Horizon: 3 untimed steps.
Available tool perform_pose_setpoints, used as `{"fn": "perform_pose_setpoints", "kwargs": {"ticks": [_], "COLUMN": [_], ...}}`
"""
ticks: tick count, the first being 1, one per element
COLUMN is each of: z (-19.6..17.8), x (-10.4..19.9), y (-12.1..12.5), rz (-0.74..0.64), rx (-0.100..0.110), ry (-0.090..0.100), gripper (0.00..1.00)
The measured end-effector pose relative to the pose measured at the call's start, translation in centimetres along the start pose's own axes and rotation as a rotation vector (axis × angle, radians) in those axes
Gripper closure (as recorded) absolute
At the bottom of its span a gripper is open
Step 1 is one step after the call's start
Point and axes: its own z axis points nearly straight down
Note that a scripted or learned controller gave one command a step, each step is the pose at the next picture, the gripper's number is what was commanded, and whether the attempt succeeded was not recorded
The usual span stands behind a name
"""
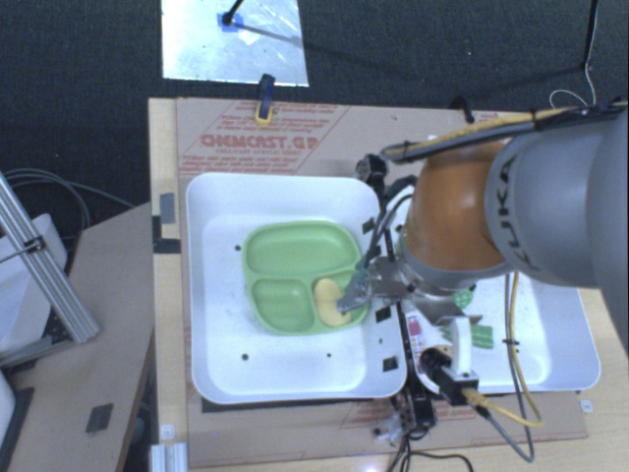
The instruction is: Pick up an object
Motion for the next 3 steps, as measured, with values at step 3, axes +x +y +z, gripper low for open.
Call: {"fn": "perform_pose_setpoints", "kwargs": {"ticks": [3], "z": [-26.0], "x": [-6.2], "y": [1.4], "rz": [-0.010], "rx": [-0.021], "ry": [0.003], "gripper": [0.00]}}
